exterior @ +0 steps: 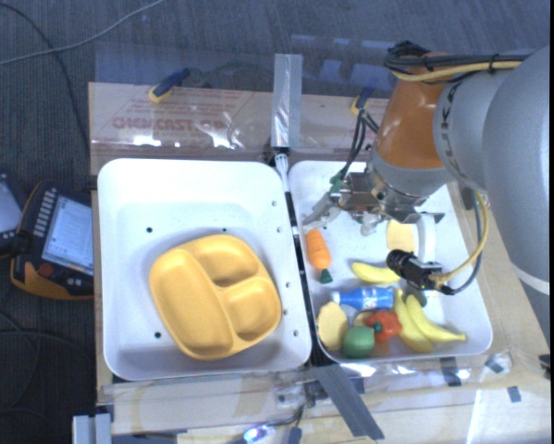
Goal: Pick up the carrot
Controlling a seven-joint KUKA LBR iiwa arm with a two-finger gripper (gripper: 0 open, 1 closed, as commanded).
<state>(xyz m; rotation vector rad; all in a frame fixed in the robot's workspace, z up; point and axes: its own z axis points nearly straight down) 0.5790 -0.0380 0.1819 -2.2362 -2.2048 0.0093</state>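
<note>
We see the gripper (350, 203) low over the far end of the right-hand bin (475, 336), under the orange band of the arm (415, 128). Its metal parts blur together from this height, so we cannot tell how it is set, and nothing shows caught in it.

Just toward the near side and the centre of the bench from it lies the carrot (319, 251), against the bin's inner wall beside the divider. It runs lengthwise along that wall, orange body toward the far end, small green top toward the near end. It lies free, apart from the gripper and from the other pieces.

Further out in the same bin we find a banana (376, 272), a blue-labelled bottle (366, 298), a yellow block (401, 237), a second banana (415, 322), a tomato (381, 326), a green fruit (358, 341) and a pale yellow round piece (332, 321). The left-hand bin (119, 248) holds a yellow divided plate (215, 292).

We judge the carrot to be a light, stiff plastic toy with a smooth, tapering skin, likely to slip from a grip near either end. We would take it across the thick middle of the orange body, closing across its width. The wall beside it leaves little room for one side of the grip, so we expect a try could nudge it rather than catch it.
</note>
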